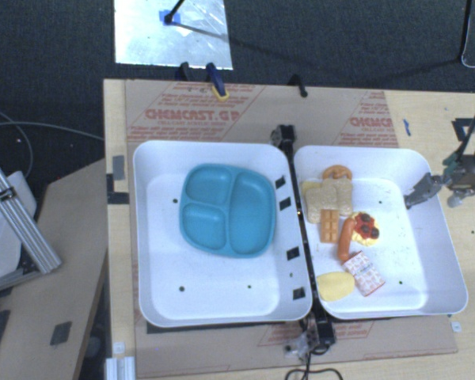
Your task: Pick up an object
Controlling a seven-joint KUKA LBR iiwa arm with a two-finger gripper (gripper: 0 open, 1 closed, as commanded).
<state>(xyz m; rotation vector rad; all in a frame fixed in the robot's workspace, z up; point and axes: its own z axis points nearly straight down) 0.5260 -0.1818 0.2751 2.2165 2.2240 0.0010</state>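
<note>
At the right bin's point(427, 212) right rim, the gripper point(421, 190) hovers; whether its fingers are spread is unclear. Toy food point(342, 226) lies clustered along that bin's left side. A blue plate point(226, 210) sits in the left bin point(154, 236).

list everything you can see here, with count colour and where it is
bins: 2, white, side by side on the bench
divided plate: 1, blue, middle of the left bin
toy food pile: several small pieces, tan, orange, red and yellow, along the left side of the right bin
yellow piece: 1, pale yellow, near front of the right bin
checked packet: 1, red and white, just right of the yellow piece
cardboard sheet: 1, brown with red print, under the bins
shiny sheet: 1, silvery, on the dark floor beyond the bench
metal frame: 1, silver, at the left edge
pincer: 1, grey, over the right bin's right rim, apart from the food
</note>
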